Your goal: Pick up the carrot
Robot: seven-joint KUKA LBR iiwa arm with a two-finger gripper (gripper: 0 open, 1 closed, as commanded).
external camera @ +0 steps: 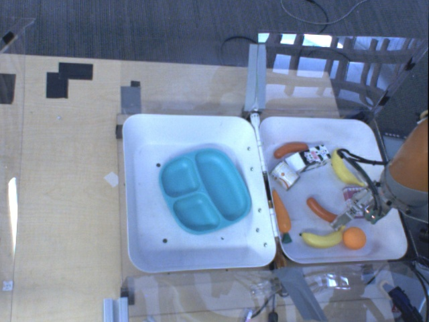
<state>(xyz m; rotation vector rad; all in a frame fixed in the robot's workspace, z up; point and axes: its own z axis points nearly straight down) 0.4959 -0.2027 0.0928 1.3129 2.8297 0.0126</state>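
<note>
Along the near edge of the right bin (395, 247) lie a banana (321, 239) and, just beside its right end, a small orange fruit (354, 238). The carrot (282, 216) rests at that bin's left wall, lengthwise along the divider, its green stem end toward the near corner, well apart from the tool.

Slightly farther in, the tool (354, 211) hangs low over the right part of the bin, just above the orange fruit and the banana's tip. Its metal tip is small and cluttered with cabling; I cannot tell whether it is spread or closed, and nothing is visibly caught in it. A red sausage-like piece (321, 209) lies just to its left, near but seemingly apart from it.

Farther back sit a second banana (346, 170) near the arm's black cable, a small white can (286, 175), a black-and-white packet (315, 156), and another red-orange sausage piece (291, 149) by the far wall.

In the left bin (141, 247) a blue divided plate (204, 190) lies flat at the centre. Both bins rest on the pale wooden counter (60, 200).
</note>
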